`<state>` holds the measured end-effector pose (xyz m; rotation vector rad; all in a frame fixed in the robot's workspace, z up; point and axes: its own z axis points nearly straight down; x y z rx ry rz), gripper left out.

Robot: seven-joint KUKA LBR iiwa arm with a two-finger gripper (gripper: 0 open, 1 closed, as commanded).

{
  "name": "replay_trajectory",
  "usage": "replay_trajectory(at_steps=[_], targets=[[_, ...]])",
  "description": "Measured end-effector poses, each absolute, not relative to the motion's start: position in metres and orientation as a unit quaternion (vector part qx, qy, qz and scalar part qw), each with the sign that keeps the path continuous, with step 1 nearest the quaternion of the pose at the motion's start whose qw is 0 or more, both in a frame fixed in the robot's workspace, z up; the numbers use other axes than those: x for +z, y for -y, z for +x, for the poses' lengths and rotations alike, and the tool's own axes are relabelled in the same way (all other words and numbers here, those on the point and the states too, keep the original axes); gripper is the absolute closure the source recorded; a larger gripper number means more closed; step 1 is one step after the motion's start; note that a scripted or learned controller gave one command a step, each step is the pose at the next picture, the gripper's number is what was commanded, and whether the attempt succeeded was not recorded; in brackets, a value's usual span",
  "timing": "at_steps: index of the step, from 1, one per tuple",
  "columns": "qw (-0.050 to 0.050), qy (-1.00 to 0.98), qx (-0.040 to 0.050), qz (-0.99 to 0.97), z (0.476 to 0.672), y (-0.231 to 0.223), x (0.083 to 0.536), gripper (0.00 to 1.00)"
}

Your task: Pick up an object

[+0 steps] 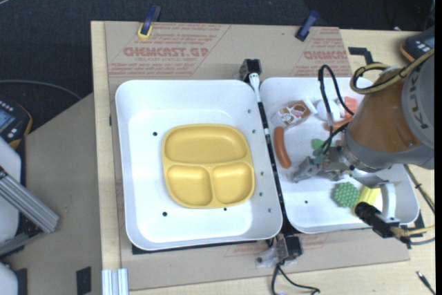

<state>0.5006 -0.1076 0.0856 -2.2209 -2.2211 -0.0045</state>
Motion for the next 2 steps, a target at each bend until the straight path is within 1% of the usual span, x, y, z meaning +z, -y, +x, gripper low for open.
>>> replay_trajectory(at_steps=[1,2], targets=[[0.0,0.706,-0.0003,-0.708,0.499,0.108,0.095,1.0],[-0.003,0.708,-0.0018,-0.706,0.506,0.1,0.145,1.0]])
